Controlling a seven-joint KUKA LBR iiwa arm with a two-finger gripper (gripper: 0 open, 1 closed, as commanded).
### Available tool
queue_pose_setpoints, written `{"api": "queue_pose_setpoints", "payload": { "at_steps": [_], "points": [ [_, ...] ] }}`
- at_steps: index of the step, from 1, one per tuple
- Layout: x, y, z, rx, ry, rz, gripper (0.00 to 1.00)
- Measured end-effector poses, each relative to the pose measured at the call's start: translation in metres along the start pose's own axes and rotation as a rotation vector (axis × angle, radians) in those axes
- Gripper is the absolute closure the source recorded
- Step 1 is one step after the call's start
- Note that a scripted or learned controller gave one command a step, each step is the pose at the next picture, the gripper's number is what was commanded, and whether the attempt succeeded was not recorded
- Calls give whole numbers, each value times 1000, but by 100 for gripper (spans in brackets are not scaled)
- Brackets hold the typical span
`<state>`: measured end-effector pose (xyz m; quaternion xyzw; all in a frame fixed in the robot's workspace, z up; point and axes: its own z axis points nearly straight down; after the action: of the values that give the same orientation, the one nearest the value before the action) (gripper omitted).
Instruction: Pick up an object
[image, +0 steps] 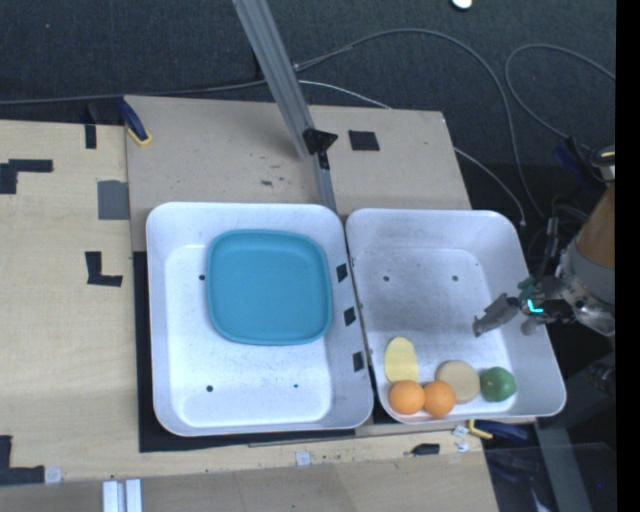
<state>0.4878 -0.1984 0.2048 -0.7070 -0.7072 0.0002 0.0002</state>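
Several pieces of toy food lie along the near edge of the right bin (430, 228): a pale yellow piece (401, 358), two orange balls (406, 397) (439, 398), a beige round piece (459, 378) and a green ball (497, 383). My gripper (494, 318) hangs over the right side of that bin, above and just behind the green ball, apart from all the pieces. Nothing shows in its grasp.
A square blue plate (269, 286) lies in the left bin (178, 330). A grey metal bar (290, 90) slants down to the bins' far edge. Cables trail over the dark floor at the right. The arm's wrist (590, 270) stands past the right bin's rim.
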Motion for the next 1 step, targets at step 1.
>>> {"api": "queue_pose_setpoints", "payload": {
  "at_steps": [1],
  "points": [
    [0, 0, 0, 0, 0, 0, 0]
  ]
}}
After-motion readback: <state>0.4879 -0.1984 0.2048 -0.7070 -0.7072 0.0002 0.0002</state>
